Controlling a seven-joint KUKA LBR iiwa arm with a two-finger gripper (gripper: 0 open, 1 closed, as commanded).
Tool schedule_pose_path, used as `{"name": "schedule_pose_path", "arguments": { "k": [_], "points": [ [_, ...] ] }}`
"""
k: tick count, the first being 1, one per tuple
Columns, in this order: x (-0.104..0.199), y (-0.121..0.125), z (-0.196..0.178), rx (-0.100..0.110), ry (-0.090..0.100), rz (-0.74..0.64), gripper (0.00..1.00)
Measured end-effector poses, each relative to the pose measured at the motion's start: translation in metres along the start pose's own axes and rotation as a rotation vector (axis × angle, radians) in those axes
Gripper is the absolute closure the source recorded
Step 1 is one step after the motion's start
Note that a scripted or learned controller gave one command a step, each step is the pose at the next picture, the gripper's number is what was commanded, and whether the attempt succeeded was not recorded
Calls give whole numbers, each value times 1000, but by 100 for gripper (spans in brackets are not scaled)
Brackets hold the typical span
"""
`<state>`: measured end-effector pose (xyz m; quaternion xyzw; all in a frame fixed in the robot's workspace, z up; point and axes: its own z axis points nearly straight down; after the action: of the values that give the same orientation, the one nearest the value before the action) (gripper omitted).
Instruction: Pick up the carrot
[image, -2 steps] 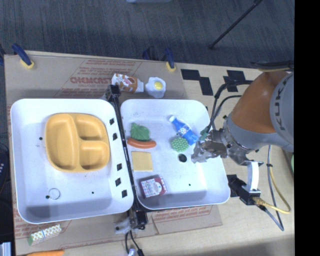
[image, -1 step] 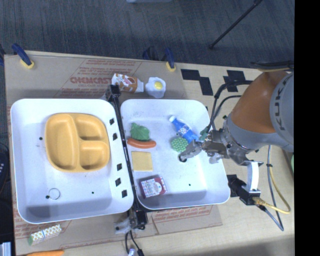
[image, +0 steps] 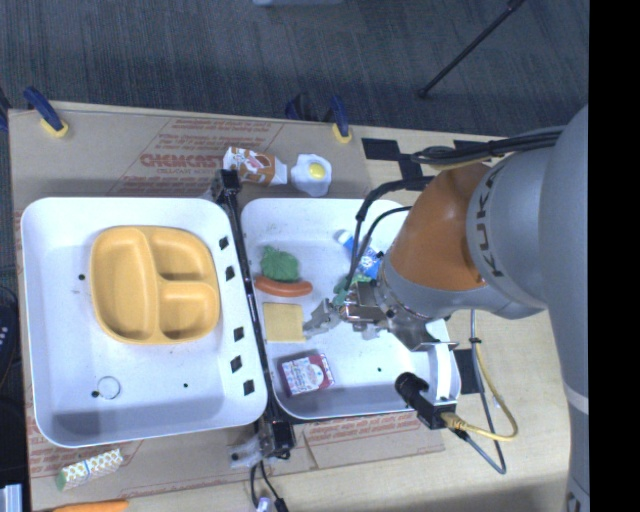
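Overhead, the carrot (image: 283, 287) lies flat in the right bin (image: 300, 385), just below a green leafy item (image: 280, 264) and just above a yellow cheese slice (image: 283, 321); a red packet (image: 305, 374) sits lower still. The gripper (image: 325, 316) hangs low beside the cheese slice, right of the carrot, nothing visibly in it; how wide it stands, cannot tell. Left bin (image: 50, 400) holds a yellow divided tray (image: 155, 283).

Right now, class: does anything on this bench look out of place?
Yes. A fried egg and a small packet lie on the cardboard behind the right bin, not inside it. An orange object lies outside at the bottom left edge.
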<state>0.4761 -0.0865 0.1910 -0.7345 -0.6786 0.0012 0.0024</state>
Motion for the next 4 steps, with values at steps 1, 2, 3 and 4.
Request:
{"name": "schedule_pose_path", "arguments": {
  "k": [1,2,3,4],
  "points": [
    [22,56,-1,-1,0,0,0],
    [38,68,-1,-4,-2,-223,0],
    [38,68,-1,-4,-2,-223,0],
    [38,68,-1,-4,-2,-223,0]
  ]
}}
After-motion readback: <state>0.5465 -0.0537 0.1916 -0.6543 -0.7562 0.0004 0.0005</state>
